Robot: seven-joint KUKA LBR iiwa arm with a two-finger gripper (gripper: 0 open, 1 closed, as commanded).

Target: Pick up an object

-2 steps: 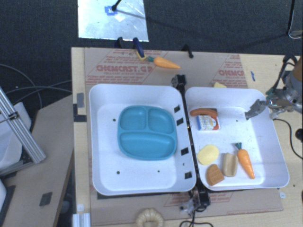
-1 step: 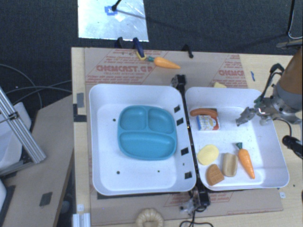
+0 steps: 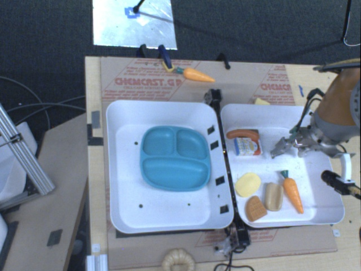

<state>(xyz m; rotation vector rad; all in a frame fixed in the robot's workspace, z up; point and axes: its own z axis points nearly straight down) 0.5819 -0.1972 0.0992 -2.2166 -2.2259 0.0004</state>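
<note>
Jaws spread apart, gripping nothing, above right bin, just beside carrot

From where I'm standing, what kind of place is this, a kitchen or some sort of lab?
Most likely a robotics lab bench, not a kitchen. A grey and orange arm reaches over two white bins; the food, like the carrot, looks like toys; and loose cables run across the floor.
</note>
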